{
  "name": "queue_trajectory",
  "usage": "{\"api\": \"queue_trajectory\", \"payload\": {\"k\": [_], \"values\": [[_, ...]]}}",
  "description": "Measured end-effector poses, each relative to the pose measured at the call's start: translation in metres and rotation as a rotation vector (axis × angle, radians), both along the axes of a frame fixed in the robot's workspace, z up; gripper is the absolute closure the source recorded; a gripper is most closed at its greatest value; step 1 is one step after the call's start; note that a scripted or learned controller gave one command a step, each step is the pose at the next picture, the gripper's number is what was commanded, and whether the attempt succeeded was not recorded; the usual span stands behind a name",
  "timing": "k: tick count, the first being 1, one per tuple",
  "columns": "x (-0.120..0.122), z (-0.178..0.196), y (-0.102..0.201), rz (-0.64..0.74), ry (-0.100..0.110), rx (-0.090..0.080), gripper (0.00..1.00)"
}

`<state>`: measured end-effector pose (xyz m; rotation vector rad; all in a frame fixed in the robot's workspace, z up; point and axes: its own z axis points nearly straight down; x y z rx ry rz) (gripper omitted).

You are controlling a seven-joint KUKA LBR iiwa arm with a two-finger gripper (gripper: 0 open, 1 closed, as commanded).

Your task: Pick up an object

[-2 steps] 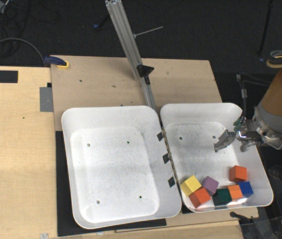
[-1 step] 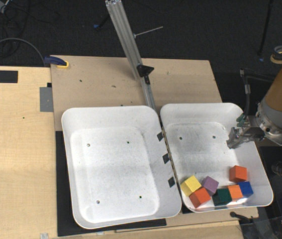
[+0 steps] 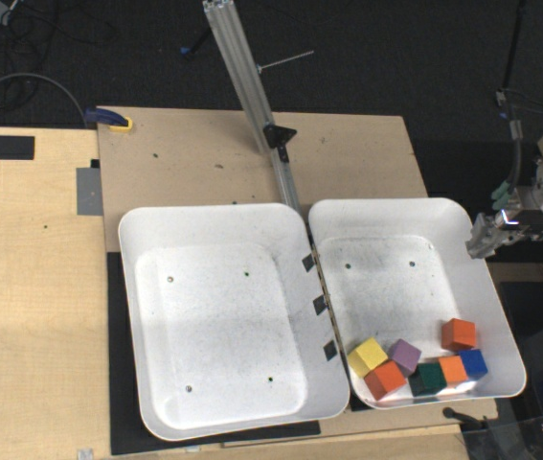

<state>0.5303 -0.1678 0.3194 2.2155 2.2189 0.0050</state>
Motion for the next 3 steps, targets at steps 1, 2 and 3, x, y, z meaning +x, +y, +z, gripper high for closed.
{"api": "queue_trajectory", "payload": {"k": [1, 2, 3], "values": [[-0.023, 0.128, -0.034, -0.004, 0.0, -0.001, 1.0], [-0.019, 0.125, 0.031, 0.005, 0.008, 0.004, 1.0], [-0.017, 0.129, 0.104, 0.006, 0.009, 0.004, 1.0]]}}
